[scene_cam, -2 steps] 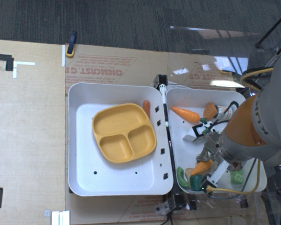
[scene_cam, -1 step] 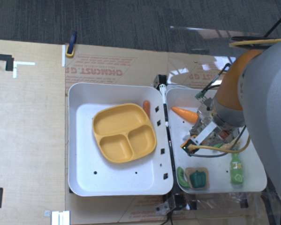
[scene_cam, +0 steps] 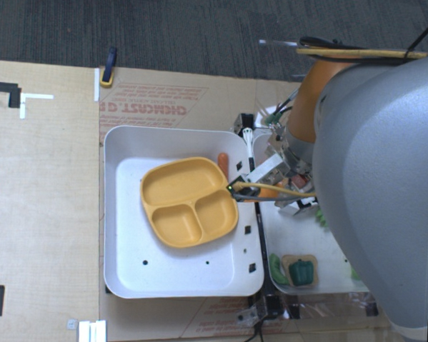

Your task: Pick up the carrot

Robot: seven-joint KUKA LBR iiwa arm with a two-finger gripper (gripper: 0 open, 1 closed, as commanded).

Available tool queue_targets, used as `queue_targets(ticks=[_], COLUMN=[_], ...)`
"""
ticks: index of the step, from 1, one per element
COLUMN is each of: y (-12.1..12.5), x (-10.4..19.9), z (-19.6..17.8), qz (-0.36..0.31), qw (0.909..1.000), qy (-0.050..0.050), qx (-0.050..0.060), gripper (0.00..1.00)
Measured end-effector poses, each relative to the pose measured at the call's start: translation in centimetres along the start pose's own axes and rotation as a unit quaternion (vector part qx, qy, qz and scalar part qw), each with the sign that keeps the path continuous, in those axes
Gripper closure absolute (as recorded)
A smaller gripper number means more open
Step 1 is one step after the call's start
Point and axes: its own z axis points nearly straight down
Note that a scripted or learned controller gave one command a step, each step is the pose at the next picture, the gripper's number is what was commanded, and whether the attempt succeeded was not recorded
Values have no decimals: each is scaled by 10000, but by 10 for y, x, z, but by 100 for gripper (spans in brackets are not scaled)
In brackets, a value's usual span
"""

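Orange carrot with a dark green tip [scene_cam: 264,194] lies across the divide between two shallow white bins, its tip touching the right edge of a yellow three-compartment plastic plate [scene_cam: 187,201] that sits in the left bin [scene_cam: 165,275]. One small reddish-orange piece [scene_cam: 222,161] rests just beside the plate's upper rim. The right bin [scene_cam: 322,290] holds one green item on a tan piece [scene_cam: 301,270]. The grey arm's gripper [scene_cam: 274,178] hangs just above the carrot; whether it grips cannot be told.
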Motion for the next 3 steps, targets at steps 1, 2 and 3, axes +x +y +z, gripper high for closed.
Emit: queue_targets(ticks=[1,2,3], y=[-15,-67,-66], x=[-63,-34,-34], z=[-94,-24,-24], qz=[772,1035,1033], qw=[9970,9946,9946], qy=[13,0,0], qx=[-5,9,7], gripper=[100,100,0])
